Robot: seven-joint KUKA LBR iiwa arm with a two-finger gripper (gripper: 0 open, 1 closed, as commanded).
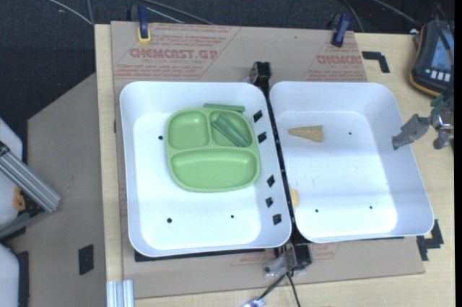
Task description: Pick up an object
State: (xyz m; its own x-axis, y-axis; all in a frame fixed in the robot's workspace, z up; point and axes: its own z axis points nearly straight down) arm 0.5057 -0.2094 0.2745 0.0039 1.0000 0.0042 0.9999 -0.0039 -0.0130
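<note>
Gripper [422, 128] at right rim of right bin [404, 175], just over the edge; finger spread impossible to tell, nothing seen between them | tan flat piece [306, 133] lying in far part of right bin, well apart from gripper | green divided plate [211, 150] in left bin [144, 212], darker green piece [231, 128] in its far-right compartment
</note>
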